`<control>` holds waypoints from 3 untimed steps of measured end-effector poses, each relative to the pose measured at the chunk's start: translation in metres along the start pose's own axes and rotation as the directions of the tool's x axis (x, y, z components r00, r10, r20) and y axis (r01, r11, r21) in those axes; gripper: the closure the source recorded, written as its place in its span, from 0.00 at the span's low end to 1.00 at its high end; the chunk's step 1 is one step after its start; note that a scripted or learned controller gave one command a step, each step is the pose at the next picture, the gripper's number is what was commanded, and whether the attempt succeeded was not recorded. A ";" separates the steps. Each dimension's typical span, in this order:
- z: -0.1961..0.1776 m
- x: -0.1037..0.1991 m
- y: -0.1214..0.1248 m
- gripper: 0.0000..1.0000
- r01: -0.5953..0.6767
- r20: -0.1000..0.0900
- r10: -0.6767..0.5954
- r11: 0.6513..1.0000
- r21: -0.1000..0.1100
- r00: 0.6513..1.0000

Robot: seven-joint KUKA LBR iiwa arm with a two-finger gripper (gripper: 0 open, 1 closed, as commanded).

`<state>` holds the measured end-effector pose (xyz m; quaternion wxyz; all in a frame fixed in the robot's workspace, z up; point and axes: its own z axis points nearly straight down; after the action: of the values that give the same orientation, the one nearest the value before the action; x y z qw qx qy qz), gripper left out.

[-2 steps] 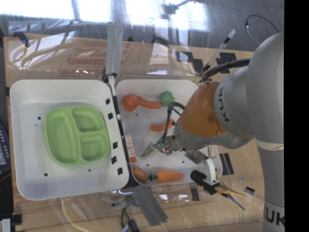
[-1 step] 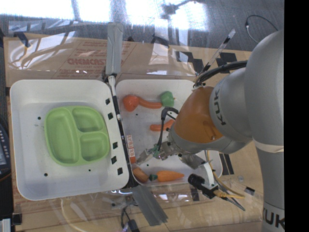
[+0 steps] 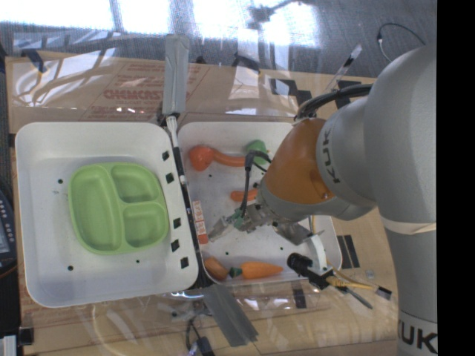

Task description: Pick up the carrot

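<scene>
Camera view, single entry.

Step in hand: approach to the carrot (image 3: 257, 270), not yet grasped. Carrot lying flat along the lower edge of the right bin (image 3: 194, 141), lower centre of the frame, green top toward the left, just beside a small brown piece (image 3: 216, 267). Hand (image 3: 225, 226) low over the middle of the right bin, above and left of the carrot, apart from it. Spread of the hand: cannot tell, too small and dark against the clutter.

Advice for a clean pick: shift toward the lower edge of the frame, centre over the thick orange body, turn to close across the narrow width rather than along the length, keep off the bin wall close by, descend fully before closing.

Containers and contents:
- Left bin (image 3: 44, 273), left half of frame: one green divided plate (image 3: 119, 207), three compartments, nothing seen in them.
- Right bin: carrot; brown piece; orange ladle-like toy (image 3: 201, 157) at upper left of the bin; green item (image 3: 257, 148) partly behind the arm (image 3: 349, 169); small orange piece (image 3: 243, 196) near the wrist.

Surface (image 3: 96, 87) brown, upper part of frame.
</scene>
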<state>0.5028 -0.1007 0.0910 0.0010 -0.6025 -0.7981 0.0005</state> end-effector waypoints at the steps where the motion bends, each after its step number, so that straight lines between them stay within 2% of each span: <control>1: -0.047 -0.037 -0.038 0.00 0.111 0.002 -0.111 0.994 -0.002 0.994; 2: 0.000 0.005 -0.026 0.00 0.114 -0.001 -0.114 0.993 0.000 0.993; 3: -0.119 -0.010 -0.029 0.00 -0.205 0.001 0.205 0.979 -0.003 0.979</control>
<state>0.4777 -0.1181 0.2097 -0.0006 -0.6817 -0.7316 0.0000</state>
